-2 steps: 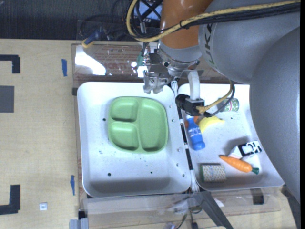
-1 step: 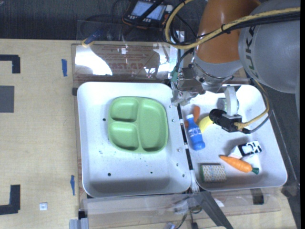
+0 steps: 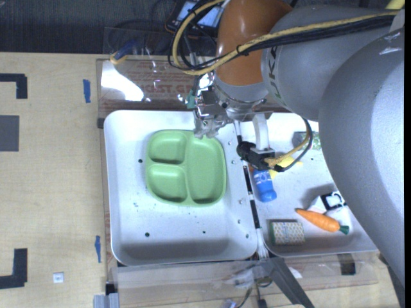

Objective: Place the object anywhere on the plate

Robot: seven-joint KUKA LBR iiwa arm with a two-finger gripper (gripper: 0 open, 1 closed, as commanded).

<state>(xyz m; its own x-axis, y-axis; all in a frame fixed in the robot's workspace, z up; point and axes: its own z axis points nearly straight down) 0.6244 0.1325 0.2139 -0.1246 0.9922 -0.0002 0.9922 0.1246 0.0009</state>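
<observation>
Green plate (image 3: 186, 167) in left bin (image 3: 128, 223), hand (image 3: 204, 128) at plate's far rim, grip state indiscernible, carrot (image 3: 318, 220) in right bin (image 3: 321, 248)

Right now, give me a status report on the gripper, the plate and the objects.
Gripper over green plate's top edge, nothing seen between fingers. Carrot, blue bottle and sponge lying in right bin. Plate unobstructed.
</observation>
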